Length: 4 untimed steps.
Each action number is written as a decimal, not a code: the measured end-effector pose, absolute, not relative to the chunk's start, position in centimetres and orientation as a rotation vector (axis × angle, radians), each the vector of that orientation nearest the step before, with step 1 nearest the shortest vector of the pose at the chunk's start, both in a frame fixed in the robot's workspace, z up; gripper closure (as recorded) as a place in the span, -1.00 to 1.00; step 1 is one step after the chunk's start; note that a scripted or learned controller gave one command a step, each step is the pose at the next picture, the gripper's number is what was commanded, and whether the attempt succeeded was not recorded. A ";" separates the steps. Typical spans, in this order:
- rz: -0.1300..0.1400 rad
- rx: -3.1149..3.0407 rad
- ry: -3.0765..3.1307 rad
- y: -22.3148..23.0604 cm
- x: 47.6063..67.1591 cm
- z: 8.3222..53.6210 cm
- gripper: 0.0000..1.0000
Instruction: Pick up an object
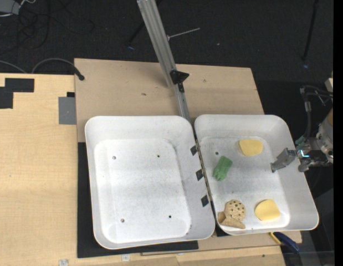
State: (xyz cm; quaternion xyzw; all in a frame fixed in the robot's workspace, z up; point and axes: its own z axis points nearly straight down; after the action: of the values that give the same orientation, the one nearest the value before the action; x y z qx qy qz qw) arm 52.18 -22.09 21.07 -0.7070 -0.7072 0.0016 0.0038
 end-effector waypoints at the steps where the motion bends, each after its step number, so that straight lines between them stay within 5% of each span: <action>1: 0.002 -2.219 -2.219 -22.1 52.3 21.3 -1.00; 4: 0.001 -2.224 -2.216 -21.3 51.5 9.1 -1.00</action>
State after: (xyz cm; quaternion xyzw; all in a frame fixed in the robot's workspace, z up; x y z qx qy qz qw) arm 51.53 -21.33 9.14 -0.7083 -0.7059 0.0003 0.0009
